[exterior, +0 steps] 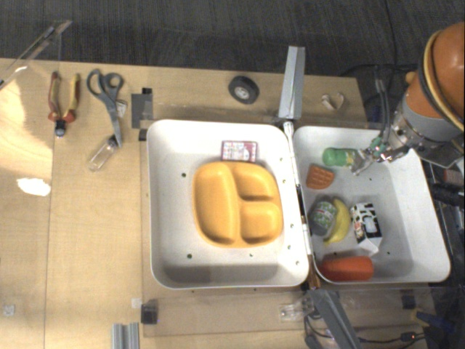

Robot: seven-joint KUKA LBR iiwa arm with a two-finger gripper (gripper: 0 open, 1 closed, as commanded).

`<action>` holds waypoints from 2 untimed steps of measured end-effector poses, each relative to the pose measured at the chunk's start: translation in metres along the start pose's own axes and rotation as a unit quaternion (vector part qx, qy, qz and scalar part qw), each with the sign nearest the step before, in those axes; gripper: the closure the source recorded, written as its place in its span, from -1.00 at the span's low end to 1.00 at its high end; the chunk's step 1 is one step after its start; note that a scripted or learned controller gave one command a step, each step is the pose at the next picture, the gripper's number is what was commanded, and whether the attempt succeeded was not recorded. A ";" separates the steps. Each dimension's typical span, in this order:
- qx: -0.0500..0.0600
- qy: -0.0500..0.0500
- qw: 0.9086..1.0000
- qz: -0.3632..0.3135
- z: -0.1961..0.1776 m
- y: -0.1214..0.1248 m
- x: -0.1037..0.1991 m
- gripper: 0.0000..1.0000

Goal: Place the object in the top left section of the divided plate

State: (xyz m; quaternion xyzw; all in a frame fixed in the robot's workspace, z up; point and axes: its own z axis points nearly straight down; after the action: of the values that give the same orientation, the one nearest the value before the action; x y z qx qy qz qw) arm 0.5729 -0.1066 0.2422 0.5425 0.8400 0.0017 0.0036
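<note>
A yellow divided plate lies in the middle of the left bin, with one long section on its left and two smaller ones on its right. My gripper hangs over the upper part of the right bin, just right of a green bottle-like object lying on its side. Below that object lies an orange piece. Further down are a round green item, a yellow banana, a black-and-white carton and a red object.
A small red-and-white packet lies in the left bin just behind the plate. On the bench to the left are scissors and pliers. A tape roll and a grey metal bar sit behind the bins.
</note>
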 end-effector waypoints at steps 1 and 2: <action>0.001 0.000 1.000 -0.011 0.066 0.065 -0.070 1.00; 0.000 -0.001 0.999 -0.044 0.017 -0.026 -0.097 1.00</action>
State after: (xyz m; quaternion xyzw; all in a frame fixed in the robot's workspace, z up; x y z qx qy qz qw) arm 0.5895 -0.2060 0.2252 0.5054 0.8629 0.0010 0.0046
